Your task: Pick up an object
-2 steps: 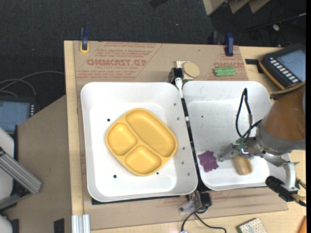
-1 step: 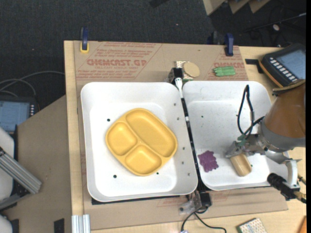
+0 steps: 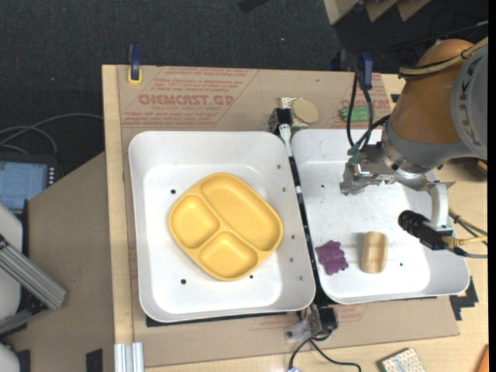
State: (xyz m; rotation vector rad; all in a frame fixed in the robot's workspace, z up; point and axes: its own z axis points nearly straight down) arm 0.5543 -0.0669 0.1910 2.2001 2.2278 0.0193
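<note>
A yellow divided plate lies in the left bin. In the right bin, near the front, a small purple thing lies beside a tan cylinder. My gripper hangs over the back part of the right bin, well behind both small things. Nothing shows between its tips.
The two white bins meet along a dark seam in the middle. The bench board runs behind them, with a blue clamp at its back left corner. The arm's orange band looms over the right bin's back right.
</note>
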